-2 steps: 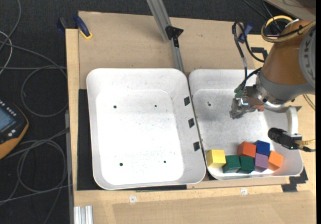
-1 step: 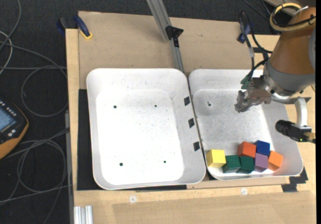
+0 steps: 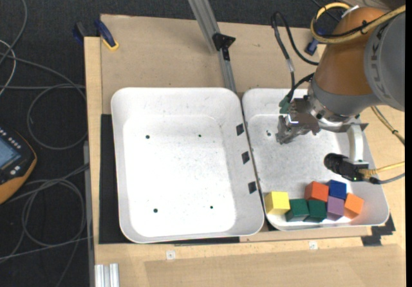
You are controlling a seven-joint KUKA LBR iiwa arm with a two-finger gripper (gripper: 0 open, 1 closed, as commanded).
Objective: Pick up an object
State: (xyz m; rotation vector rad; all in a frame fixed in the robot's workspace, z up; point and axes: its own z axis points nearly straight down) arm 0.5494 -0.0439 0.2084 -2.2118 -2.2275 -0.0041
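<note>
Gripper (image 3: pixel 288 130) hovering over right bin (image 3: pixel 270 150), nothing between fingers, opening hard to tell; blocks (image 3: pixel 315 201) clustered at near edge, well apart; better to single out the yellow block (image 3: pixel 278 201).

Hanging over the far middle of the right bin (image 3: pixel 257 150): the gripper (image 3: pixel 285 136). Clustered well nearer the camera than that, along the same bin's near wall: the blocks (image 3: pixel 315 202), touching one another. Sitting left of it, beside the right bin: the left bin (image 3: pixel 129 150).
</note>
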